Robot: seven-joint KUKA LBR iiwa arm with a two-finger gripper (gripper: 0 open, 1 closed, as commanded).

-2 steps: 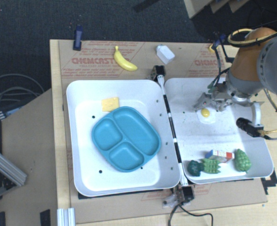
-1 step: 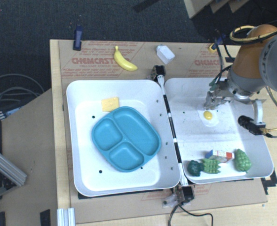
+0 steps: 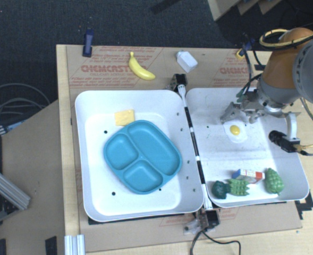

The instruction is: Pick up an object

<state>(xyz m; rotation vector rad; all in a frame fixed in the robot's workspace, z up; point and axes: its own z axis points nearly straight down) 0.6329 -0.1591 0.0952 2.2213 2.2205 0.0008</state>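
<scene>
We've got the arm reaching in from the right w/ the gripper low over the right bin, upper part. Can't tell if it's open or closed, nothing visibly between the tips. The fried egg sits on the bin floor just below it, apart from the tips as far as we can see. Along the bottom edge of that bin: dark green toy, green turtle-ish thing, small box, green bumpy piece. Left bin has a blue divided plate and a yellow block touching its top edge. Banana and a white block lie on the cardboard behind the bins.
</scene>
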